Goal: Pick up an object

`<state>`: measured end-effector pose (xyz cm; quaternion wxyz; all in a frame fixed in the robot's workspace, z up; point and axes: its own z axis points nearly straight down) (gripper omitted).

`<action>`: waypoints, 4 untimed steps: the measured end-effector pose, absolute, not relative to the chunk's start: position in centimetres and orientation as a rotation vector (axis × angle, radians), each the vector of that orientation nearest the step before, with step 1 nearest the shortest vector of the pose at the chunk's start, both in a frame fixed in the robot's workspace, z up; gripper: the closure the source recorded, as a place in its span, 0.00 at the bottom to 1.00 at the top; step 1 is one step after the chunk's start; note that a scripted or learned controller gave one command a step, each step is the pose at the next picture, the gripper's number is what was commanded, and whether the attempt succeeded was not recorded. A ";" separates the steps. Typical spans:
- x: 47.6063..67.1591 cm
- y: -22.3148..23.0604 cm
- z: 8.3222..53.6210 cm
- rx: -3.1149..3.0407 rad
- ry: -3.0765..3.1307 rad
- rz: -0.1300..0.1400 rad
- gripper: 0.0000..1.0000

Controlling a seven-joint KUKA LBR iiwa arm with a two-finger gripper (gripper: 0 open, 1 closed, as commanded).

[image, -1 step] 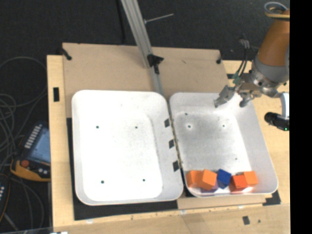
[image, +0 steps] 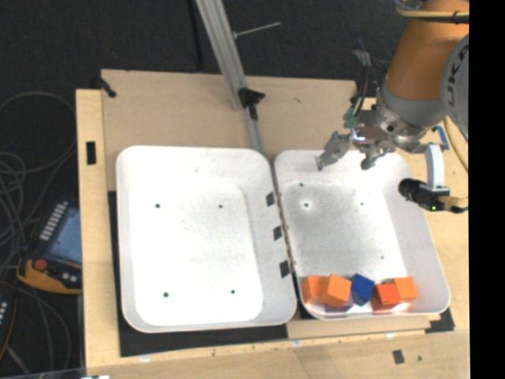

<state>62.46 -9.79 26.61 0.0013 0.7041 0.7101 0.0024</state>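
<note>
Tool above the right bin's far edge, fingers spread wide, nothing between them.
Blocks crowd the right bin's near wall: orange block, blue block, second orange block; something purplish beneath them is mostly hidden. Left bin beside it on the table. Arm cut off at right.

The two shallow white bins, left and right, look like smooth moulded plastic with a faint grey speckle on their matt floors. They rest on a pale, matt wooden bench board. Along the right bin's near edge, the orange blocks and the blue block look smooth and matt.
</note>
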 end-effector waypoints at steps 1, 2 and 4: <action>67.8 -13.8 9.2 2.221 2.223 -0.006 0.00; 58.0 -16.3 9.7 2.226 2.217 -0.005 0.00; 58.2 -10.4 9.4 2.215 2.223 0.002 0.00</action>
